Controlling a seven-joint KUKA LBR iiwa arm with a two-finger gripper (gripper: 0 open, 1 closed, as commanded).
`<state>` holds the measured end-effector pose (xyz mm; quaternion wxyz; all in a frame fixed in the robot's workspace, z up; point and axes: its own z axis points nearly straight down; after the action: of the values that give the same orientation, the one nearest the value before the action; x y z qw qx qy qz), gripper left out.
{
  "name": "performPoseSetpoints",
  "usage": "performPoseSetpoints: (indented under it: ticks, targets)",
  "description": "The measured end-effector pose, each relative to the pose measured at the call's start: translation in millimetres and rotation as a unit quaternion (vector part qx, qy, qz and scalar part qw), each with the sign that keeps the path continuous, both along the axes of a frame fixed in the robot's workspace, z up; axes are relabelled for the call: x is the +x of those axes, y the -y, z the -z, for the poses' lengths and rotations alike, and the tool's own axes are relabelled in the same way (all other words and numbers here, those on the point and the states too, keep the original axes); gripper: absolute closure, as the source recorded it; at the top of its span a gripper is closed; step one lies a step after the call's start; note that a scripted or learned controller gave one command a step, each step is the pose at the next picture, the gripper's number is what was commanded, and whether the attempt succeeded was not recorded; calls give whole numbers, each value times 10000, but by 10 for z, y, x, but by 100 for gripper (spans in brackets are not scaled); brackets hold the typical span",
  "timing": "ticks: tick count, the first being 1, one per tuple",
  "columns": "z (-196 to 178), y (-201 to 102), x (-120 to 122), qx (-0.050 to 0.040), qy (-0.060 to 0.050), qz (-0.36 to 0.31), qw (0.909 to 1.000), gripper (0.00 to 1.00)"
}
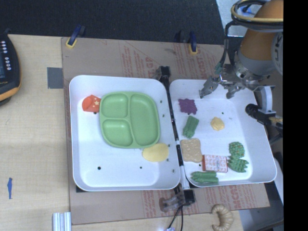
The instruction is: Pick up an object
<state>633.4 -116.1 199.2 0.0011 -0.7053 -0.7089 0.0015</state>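
While the arm reaches in from the right, the gripper [217, 90] is seen above the far part of the right bin [262, 143], its two fingers spread wide apart with nothing between them. Nearest to it, a purple piece [187, 105] is laid on the bin floor to the left and slightly nearer the camera, and a small yellow piece [217, 124] is found below the gripper, apart from both fingers. A green pickle-like piece [190, 126] is placed beside the bin's left wall, with a slice of toast [192, 149] just in front of it. A red-and-white packet [214, 163] is set touching the toast, a green bean pod [204, 178] lies at the near edge, and two leafy green pieces [237, 156] are gathered toward the near right. In the left bin [84, 172], a green divided plate [130, 119] is seen, flanked by a red piece [90, 103] on its far left and a pale yellow piece [156, 152] at its near right corner.
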Motion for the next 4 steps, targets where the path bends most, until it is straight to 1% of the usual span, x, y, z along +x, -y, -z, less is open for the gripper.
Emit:
performPoseSetpoints:
  ticks: [1, 2, 3, 4]
  targets:
    - [1136, -199, 219, 5, -31, -17, 10000, 0]
    - [962, -174, 231, -5, -5, -13, 10000, 100]
    - [965, -174, 230, -6, -7, -14, 10000, 0]
    - [1073, 38, 228, 0, -4, 15, 10000, 0]
